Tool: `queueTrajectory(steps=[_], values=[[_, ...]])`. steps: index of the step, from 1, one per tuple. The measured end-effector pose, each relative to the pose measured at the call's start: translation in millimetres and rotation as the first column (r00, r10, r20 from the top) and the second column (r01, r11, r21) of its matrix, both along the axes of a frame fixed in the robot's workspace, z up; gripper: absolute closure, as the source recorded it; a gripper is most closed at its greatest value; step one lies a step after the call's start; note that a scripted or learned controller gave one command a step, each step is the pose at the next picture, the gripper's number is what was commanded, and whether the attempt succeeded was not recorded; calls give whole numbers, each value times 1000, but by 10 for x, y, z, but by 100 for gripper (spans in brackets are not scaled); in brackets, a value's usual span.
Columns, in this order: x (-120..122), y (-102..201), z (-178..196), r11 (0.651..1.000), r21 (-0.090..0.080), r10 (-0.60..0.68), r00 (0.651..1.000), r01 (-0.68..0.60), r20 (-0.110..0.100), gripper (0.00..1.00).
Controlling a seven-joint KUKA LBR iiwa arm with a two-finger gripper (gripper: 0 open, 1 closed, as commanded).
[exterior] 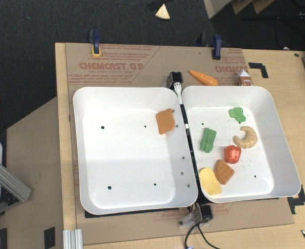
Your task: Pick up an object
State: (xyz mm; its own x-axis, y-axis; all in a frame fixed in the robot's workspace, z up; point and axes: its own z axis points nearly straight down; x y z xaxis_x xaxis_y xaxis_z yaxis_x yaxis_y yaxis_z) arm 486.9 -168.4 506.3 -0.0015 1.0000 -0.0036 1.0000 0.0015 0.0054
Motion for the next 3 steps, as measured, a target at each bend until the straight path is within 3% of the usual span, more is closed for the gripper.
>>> queueTrajectory(steps=[1,2,3], values=[[-83,-594,309,1000,-3,-7,1000,7,2,100],[22,-544,-1135,1000,9,-2,1000,2,-19,100],[-84,97,-1955,1000,9,4,1000,-4,-15,100]])
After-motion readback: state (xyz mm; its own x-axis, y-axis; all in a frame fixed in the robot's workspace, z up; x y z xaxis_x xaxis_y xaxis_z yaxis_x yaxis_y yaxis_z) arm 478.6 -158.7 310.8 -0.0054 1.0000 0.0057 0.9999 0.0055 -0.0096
